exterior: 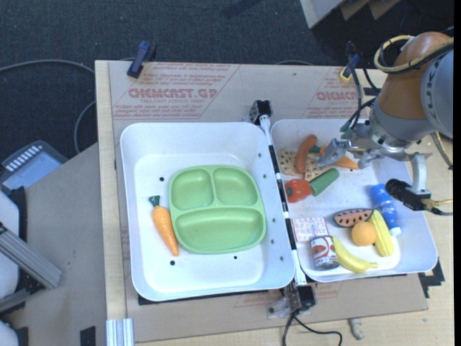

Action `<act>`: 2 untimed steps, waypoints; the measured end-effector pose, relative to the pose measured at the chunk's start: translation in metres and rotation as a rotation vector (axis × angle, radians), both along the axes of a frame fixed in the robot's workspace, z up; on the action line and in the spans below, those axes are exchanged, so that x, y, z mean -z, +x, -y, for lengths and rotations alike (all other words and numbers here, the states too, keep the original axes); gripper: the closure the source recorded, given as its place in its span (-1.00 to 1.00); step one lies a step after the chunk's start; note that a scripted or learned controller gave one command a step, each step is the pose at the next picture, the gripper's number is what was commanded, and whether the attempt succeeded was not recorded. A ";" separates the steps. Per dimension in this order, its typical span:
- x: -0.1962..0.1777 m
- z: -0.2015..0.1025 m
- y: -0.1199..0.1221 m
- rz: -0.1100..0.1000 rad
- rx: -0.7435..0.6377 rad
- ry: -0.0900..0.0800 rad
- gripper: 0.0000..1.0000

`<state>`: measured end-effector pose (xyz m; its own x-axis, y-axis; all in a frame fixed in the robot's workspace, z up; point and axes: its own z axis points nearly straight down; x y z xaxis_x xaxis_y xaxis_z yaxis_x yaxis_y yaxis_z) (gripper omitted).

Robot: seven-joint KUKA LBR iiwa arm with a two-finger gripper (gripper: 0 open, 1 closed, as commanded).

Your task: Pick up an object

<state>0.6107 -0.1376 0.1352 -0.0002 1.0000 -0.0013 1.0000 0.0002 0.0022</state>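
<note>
My gripper (337,152) hangs low over the far part of the right bin (425,254). It sits just right of a toy hot dog (306,148) and over a pale cracker-like piece (291,163). A small orange piece (348,163) lies right beside it, and I cannot tell whether they touch. Just in front lie a green cucumber (324,181) and a red pepper (297,189). Nothing is visibly held.
Nearer in the right bin lie a blue bottle (383,207), a watermelon slice (352,216), an orange (364,233), corn (382,238), a banana (352,258), a can (324,252) and a card (309,228). The left bin (137,193) holds a green divided plate (216,209) and a carrot (165,228).
</note>
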 end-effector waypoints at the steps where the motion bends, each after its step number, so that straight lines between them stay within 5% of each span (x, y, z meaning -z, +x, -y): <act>1: 0.051 0.020 -0.063 -0.005 0.001 0.001 -1.00; 2: 0.051 0.007 -0.132 -0.003 0.001 0.001 -1.00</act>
<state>0.4786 -0.1447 0.0843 0.0009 1.0000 -0.0002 1.0000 -0.0009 -0.0007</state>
